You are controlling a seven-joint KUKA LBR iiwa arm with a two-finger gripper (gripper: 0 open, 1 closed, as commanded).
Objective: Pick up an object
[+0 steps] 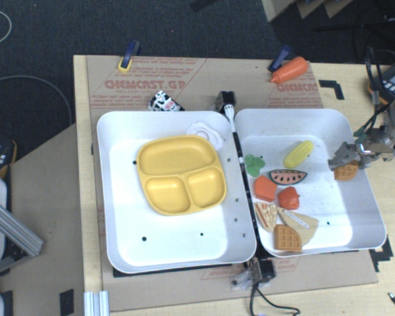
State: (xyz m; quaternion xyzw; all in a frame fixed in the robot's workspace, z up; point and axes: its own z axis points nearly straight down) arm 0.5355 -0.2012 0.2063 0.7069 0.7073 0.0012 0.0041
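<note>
Reaching in from the right, the gripper [347, 161] clenches a small brown toy food piece [346, 172] above the right bin [329, 120], near its right wall.

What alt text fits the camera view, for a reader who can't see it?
A gripper reaches in from the right over the right bin, right by a small brown toy at that bin's right side. The bin also holds toy corn, a watermelon slice and a waffle; the left bin holds a yellow divided plate.
</note>
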